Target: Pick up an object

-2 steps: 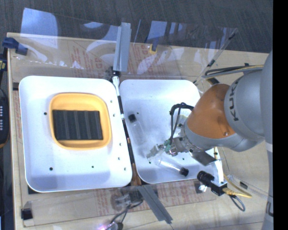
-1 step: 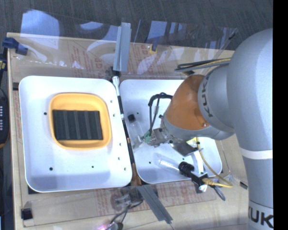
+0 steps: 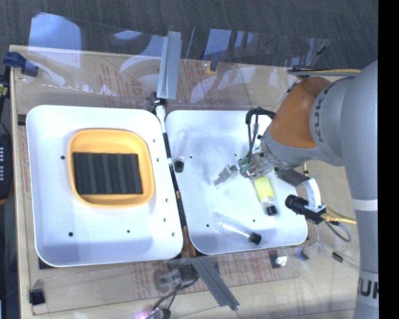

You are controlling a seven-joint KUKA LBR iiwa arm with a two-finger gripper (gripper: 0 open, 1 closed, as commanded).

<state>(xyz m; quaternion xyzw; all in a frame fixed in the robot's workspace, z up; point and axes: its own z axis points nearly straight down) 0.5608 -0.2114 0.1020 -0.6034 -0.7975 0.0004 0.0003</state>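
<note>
Grey gripper low in right bin, beside yellow tube: approach step. Jaw state impossible to tell. Next: centring over tube, closing.

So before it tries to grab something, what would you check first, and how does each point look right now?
1. Objects in reach: ok. A yellow tube and a clear tube lie in the right bin.
2. Gripper over that bin: ok, beside the yellow tube.
3. Anything already held: cannot tell.
4. Jaws open or shut: cannot tell.
5. Yellow tray out of the way: ok, it sits in the left bin.
</note>
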